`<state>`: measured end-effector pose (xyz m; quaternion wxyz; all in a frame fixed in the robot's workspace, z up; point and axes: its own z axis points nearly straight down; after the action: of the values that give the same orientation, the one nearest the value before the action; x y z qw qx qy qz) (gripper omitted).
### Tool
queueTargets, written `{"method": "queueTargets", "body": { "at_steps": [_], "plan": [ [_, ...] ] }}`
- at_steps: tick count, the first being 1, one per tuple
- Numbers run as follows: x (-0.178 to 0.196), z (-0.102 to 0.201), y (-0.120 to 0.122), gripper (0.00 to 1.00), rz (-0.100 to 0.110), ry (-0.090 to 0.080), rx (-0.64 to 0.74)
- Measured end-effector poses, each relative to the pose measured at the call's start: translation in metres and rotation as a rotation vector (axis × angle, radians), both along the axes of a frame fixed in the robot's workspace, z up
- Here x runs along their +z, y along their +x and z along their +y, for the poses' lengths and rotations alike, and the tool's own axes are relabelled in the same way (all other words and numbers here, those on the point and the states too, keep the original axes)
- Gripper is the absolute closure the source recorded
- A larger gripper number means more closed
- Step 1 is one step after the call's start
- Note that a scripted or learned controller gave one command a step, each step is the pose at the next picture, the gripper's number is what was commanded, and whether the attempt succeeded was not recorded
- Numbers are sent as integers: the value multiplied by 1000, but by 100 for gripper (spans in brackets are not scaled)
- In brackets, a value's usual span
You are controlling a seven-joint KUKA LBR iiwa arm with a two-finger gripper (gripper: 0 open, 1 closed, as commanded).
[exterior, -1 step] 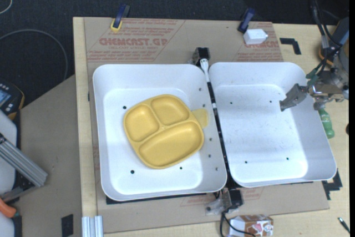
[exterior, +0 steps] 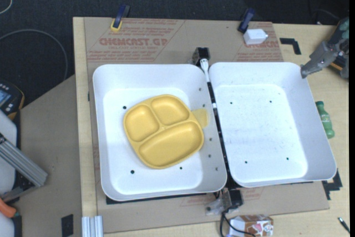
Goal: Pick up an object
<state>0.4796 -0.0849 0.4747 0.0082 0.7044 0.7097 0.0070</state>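
A yellow three-compartment plate [exterior: 163, 130] lies in the middle of the left white bin [exterior: 111, 83], its right edge close to the bin's right wall. My gripper [exterior: 309, 69] is at the far right of the camera view, over the back right corner of the right white bin [exterior: 266, 158]. It hangs well away from the plate, and nothing shows between its tips.
A green object [exterior: 325, 118] lies on the bench just outside the right bin's right rim. A small white block [exterior: 255, 36] and blue clamps [exterior: 119, 16] sit along the back of the cardboard base. A black divider strip [exterior: 211, 98] runs between the bins.
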Motion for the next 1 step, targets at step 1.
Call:
{"method": "queueTargets", "body": {
  "at_steps": [1],
  "plan": [
    [1, -2, 1, 100, 16, -1, -6]
  ]
}}
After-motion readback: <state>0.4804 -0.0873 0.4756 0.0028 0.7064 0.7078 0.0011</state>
